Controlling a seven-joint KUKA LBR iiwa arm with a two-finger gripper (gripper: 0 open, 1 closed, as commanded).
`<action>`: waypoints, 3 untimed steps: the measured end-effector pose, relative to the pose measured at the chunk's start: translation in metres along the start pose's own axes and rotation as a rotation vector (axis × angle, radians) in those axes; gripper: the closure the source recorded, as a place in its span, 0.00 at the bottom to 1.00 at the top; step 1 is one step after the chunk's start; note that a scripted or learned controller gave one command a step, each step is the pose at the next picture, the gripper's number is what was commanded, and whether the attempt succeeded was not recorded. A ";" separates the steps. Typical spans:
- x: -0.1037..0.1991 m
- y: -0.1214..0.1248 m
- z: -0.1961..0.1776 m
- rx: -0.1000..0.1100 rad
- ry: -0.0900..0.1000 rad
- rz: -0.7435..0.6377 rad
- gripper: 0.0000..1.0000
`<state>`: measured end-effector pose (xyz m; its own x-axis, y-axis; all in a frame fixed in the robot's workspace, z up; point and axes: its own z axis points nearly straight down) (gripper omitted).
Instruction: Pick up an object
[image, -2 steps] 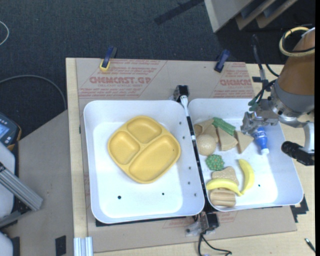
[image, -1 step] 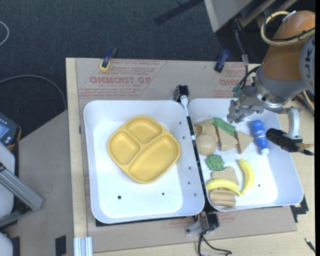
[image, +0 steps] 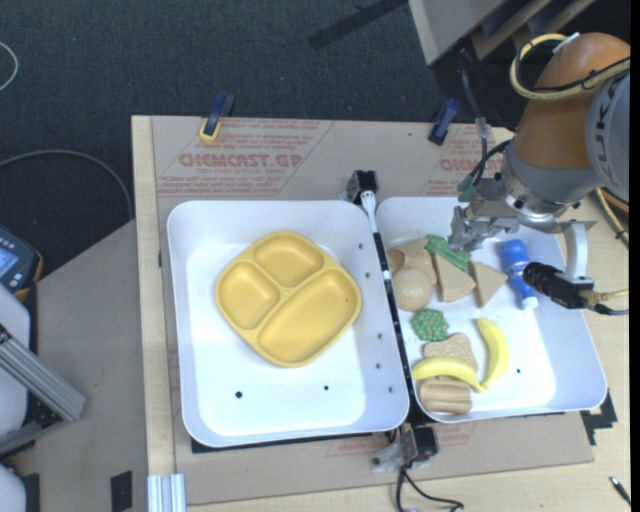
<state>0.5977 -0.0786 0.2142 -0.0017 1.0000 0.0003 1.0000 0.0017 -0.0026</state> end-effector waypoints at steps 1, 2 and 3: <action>0.004 0.000 -0.020 -0.007 -0.001 0.001 1.00; -0.002 0.006 -0.018 -0.006 -0.002 0.002 1.00; -0.008 0.002 -0.003 0.000 0.000 0.002 1.00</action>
<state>0.5992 -0.0869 0.2176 0.0006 1.0000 0.0000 1.0000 -0.0006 -0.0024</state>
